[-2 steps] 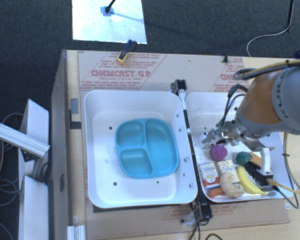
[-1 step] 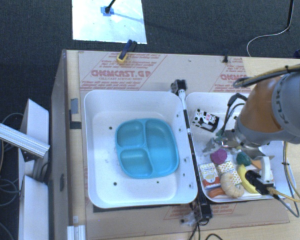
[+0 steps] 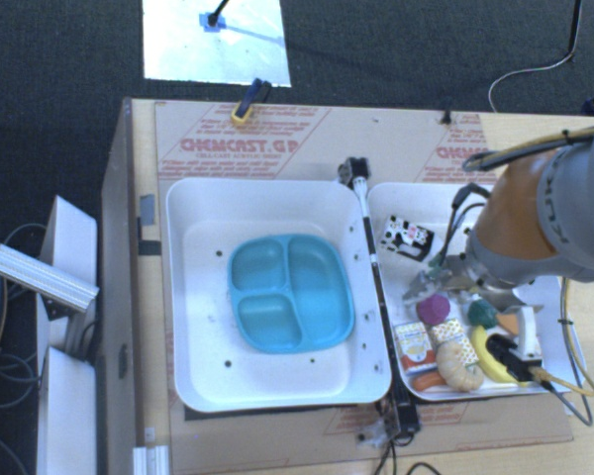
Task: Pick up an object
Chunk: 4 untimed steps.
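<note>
The right bin (image 3: 416,201) holds the loose objects. A purple round object (image 3: 434,310) lies near its middle, with a green piece (image 3: 482,314) and a small orange piece (image 3: 510,323) to its right. At the front lie a yellow banana (image 3: 490,354), a beige lumpy object (image 3: 458,364), a small printed packet (image 3: 413,341) and an orange carrot-like piece (image 3: 426,380). A black-and-white patterned box (image 3: 408,236) sits toward the back. My gripper (image 3: 428,285) hangs low over the bin, just above the purple object and touching or nearly touching it.
The left bin (image 3: 193,265) carries a blue divided plate (image 3: 290,292). A black rod (image 3: 368,236) runs along the wall between the bins. The grey arm with its orange band (image 3: 520,216) covers the right bin's far right part.
</note>
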Each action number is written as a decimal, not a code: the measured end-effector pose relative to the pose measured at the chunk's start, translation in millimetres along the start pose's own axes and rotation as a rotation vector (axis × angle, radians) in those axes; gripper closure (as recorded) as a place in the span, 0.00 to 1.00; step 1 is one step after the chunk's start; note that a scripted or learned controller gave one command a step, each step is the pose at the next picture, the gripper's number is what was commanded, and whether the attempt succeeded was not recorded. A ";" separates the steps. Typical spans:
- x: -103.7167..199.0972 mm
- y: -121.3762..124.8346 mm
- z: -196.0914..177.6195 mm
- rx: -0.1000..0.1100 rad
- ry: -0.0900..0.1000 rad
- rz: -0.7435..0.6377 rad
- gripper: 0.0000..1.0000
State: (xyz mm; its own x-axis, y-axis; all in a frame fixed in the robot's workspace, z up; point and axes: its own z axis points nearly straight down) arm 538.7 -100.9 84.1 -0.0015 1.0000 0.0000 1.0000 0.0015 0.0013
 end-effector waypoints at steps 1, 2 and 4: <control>-28.7 71.6 -0.9 -0.002 -0.001 -0.002 0.00; -7.7 23.8 -3.2 0.001 0.000 0.000 0.00; 3.1 -32.8 -10.4 -0.002 0.000 -0.001 1.00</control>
State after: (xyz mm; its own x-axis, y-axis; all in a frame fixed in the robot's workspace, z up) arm 505.8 -97.8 94.4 -0.0022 1.0000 0.0002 1.0000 0.0022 0.0032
